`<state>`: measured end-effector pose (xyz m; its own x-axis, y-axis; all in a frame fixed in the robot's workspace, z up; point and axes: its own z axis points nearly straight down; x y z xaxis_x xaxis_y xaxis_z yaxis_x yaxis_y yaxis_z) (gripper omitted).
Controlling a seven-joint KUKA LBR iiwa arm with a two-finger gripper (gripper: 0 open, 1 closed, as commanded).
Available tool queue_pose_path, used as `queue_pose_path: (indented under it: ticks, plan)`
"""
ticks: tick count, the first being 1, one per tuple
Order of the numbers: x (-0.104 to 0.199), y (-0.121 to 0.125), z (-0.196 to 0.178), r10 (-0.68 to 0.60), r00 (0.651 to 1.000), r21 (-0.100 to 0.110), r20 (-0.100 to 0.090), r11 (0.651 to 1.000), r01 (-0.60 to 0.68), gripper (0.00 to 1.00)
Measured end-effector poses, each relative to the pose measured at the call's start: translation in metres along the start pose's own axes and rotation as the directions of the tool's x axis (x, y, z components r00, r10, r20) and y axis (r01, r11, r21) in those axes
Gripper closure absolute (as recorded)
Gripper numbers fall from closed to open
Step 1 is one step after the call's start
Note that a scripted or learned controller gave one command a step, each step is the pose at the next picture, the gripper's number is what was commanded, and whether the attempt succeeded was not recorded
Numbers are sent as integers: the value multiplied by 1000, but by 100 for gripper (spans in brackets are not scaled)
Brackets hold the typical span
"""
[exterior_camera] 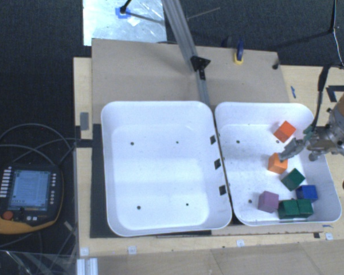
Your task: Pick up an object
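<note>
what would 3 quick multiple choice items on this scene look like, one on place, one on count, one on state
1. Which bin holds the blocks? A left B right C both
2. How many orange blocks? A one B two C four
3. The claw's tip is at: A the purple block B the lower orange block C the left bin's floor

Answers: B, every block lies in the right bin. B, one orange block sits above another. B, the claw reaches down to the lower orange block, well away from the purple block.
</note>
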<state>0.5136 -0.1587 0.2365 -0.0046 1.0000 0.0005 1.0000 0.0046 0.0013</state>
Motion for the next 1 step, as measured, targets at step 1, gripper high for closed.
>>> queue_pose_path:
  ticks: [1]
  plan:
    - [0, 0, 0, 1, 1000, -1, 0, 1000, -1, 0]
